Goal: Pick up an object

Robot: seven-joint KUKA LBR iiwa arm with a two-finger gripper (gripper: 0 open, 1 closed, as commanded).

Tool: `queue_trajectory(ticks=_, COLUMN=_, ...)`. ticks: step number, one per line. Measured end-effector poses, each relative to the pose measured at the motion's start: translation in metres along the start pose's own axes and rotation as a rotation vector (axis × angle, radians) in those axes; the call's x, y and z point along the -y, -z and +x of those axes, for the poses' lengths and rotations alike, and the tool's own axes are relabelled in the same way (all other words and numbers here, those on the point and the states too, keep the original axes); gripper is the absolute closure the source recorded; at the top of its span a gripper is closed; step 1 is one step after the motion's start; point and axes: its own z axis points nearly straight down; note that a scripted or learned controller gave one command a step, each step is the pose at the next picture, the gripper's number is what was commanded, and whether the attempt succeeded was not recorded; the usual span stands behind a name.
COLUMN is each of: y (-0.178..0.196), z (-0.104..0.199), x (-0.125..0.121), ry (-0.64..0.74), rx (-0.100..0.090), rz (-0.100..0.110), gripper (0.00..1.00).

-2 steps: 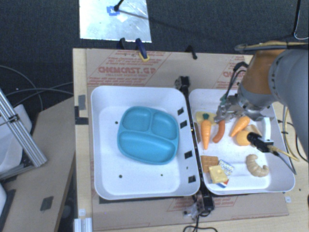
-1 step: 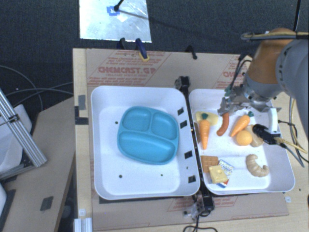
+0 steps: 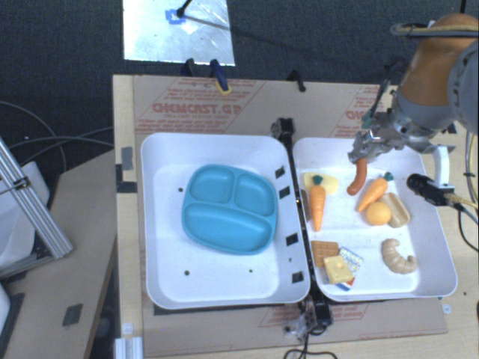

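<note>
- Your end effector [image 3: 364,149]: over far-left part of right bin [image 3: 441,271], arm coming in from right. Can't tell how it's set – too small/blurred.
- Sausage [image 3: 360,176]: red-orange, standing near upright directly under end effector, top end right at its tip; can't tell if pinched.
- Rest of right bin, for you to check off: carrot [image 3: 317,206] at left w/ yellow piece [image 3: 320,180] just beyond it; 2nd carrot [image 3: 372,192], orange [image 3: 378,214], bun [image 3: 399,210], croissant [image 3: 397,255], cracker [image 3: 324,250], yellow cheese wedge [image 3: 338,268].
- Left bin [image 3: 161,275]: blue divided plate [image 3: 229,208], centre.
</note>
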Motion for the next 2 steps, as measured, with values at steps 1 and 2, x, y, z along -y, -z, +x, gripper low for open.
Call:
queue_trajectory(ticks=1, y=0.020, z=0.000, x=-0.001, ry=0.000, rx=-0.001, rz=0.005, gripper=1.00)
queue_trajectory(ticks=2, y=0.030, z=0.032, x=0.039, ry=0.001, rx=-0.002, rz=0.009, gripper=1.00)
